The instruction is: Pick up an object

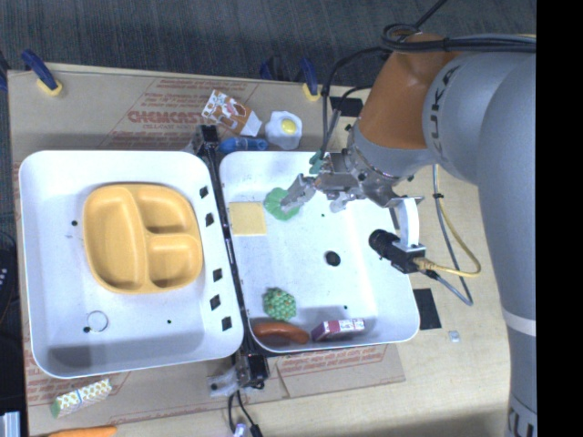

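Observation:
My gripper [316, 193] hangs over the upper middle of the right bin [387, 312], its two fingers spread open with nothing between them. A pale green leafy piece [279, 203] lies on the bin floor just at the tip of the left finger [296, 189], beside it rather than inside the gap. Left of that lies a flat yellow square [248, 218]. Along the bin's front edge sit a bumpy green ball [280, 303], a brown-orange sausage [281, 332] and a small purple and red box [339, 329].
The left bin [46, 335] holds a yellow divided tray [143, 237]. Behind the bins lie a toy fried egg [285, 127], a blue item [241, 144] and a snack packet [223, 109]. A black part with a yellow cable [393, 248] juts over the right bin's right side.

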{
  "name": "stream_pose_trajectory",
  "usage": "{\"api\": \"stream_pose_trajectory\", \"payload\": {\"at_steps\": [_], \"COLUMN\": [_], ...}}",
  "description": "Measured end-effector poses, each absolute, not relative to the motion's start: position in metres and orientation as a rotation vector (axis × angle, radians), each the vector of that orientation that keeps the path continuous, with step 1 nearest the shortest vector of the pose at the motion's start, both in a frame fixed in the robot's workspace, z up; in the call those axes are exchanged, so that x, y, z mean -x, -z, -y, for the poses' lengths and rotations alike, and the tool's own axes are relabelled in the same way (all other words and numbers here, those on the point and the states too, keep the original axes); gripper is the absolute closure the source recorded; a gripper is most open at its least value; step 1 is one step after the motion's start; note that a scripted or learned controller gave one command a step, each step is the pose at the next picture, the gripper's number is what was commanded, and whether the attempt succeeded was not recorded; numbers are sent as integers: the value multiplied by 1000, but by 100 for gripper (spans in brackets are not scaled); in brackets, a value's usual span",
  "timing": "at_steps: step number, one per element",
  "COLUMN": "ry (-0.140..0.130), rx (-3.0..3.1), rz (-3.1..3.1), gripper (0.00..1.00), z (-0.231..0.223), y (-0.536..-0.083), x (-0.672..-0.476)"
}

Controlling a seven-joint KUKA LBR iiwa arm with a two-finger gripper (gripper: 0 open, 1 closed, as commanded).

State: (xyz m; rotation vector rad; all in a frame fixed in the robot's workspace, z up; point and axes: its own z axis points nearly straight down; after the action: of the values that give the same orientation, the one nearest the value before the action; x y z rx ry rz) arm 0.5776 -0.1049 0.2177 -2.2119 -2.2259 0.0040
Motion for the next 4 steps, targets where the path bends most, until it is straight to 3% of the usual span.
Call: {"api": "stream_pose_trajectory", "payload": {"at_steps": [1, 2, 3, 4], "ry": [-5, -6, -8, -9], "rx": [2435, 2420, 2415, 2415], "rz": [1979, 1997, 1999, 1999], "gripper": [0, 0, 100, 0], "z": [130, 125, 124, 124], "y": [-107, -92, -102, -102], "x": [-633, -630, -631, -631]}}
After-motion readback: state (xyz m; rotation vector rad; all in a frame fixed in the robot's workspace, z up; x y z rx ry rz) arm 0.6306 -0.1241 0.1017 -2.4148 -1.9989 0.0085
